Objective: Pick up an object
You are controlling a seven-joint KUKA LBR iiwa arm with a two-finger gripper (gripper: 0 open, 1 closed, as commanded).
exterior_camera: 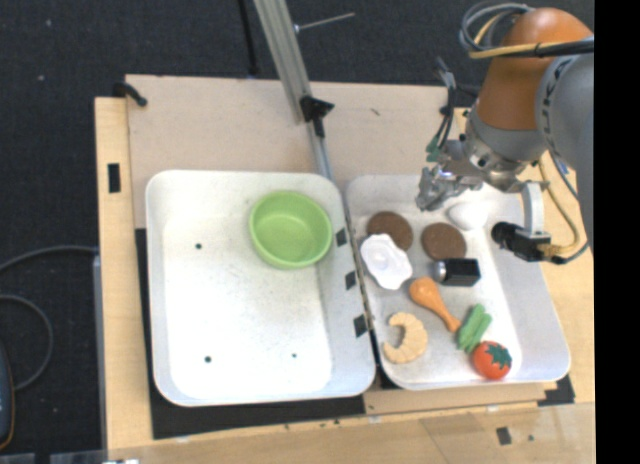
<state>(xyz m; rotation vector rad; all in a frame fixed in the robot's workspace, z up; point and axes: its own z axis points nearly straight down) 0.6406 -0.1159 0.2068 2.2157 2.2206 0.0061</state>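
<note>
Jaws [437, 192] state unclear, green bowl [290, 229] in left bin [180, 252], toys in right bin [535, 322]

The claw [436, 192] is appearing too small and dark for its finger spacing to be read. The arm [530, 82] is running off the right edge. The white object [468, 214] beneath the wrist is lying partly hidden. The worktop [120, 252] is being cut by the bottom edge. A cable [25, 302] is leaving the left edge.

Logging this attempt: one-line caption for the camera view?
Hand hovers over right bin of toy food; green bowl sits in left bin.
</note>
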